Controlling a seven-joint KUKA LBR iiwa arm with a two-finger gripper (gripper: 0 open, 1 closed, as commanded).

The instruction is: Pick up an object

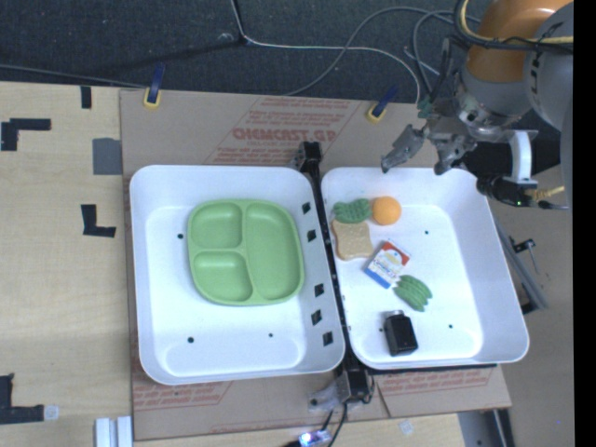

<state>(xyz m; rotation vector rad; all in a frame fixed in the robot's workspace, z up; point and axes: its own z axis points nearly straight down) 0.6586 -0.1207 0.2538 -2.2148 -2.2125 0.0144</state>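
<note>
Black block (400,333) nearest, low in right bin (498,277); above it green pod (413,292), small carton (386,264), bread slice (351,239), orange ball (386,210). Gripper (424,155) over bin's far rim, jaws spread, empty. Best: descend straight onto isolated black block, clear of neighbours.

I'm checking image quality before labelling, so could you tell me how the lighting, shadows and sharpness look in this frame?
Camera view: lighting is even and soft, with only faint shadows under the green tray and the orange ball; the white bins are bright but keep their detail; the bin objects are fairly sharp, while the gripper looks slightly soft.
</note>
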